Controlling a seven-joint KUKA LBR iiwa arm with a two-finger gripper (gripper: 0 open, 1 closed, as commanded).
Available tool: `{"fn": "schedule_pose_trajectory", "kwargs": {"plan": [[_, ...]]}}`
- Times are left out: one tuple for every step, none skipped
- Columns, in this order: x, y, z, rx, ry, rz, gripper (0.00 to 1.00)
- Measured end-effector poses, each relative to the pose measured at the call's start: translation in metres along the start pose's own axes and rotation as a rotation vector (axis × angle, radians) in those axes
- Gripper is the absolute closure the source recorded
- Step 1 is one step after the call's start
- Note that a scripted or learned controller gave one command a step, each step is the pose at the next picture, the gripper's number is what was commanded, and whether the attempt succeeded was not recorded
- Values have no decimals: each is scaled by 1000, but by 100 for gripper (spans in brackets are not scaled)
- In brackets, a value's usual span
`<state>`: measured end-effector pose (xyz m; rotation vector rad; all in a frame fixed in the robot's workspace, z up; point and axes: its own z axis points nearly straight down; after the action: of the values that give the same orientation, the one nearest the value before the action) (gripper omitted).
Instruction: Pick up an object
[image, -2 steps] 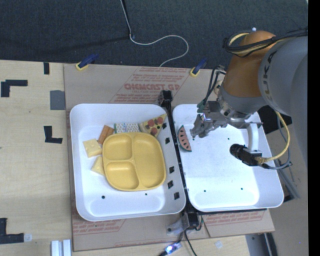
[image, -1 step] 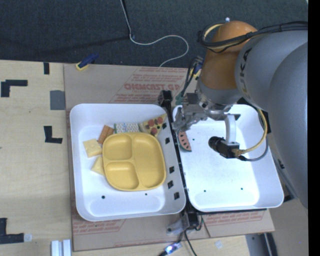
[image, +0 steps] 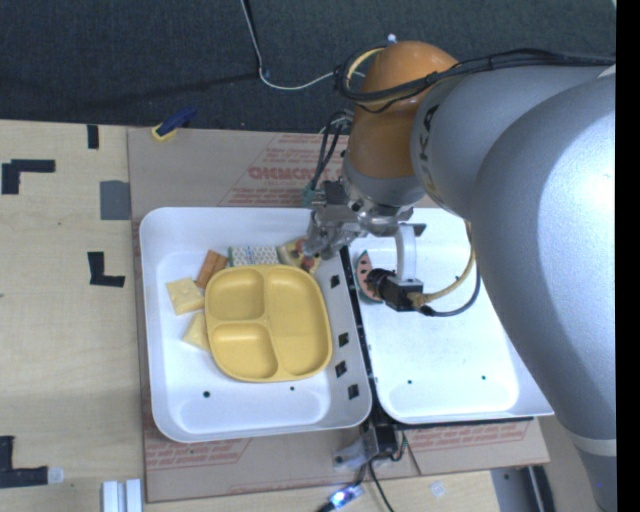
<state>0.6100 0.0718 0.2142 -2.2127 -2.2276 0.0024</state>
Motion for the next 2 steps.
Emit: {"fn": "schedule_pose_trajectory", "kwargs": {"plan": [[5,4,-17,-2,0,4,100],[-12,1,-6,0,-3,7,100]]}}
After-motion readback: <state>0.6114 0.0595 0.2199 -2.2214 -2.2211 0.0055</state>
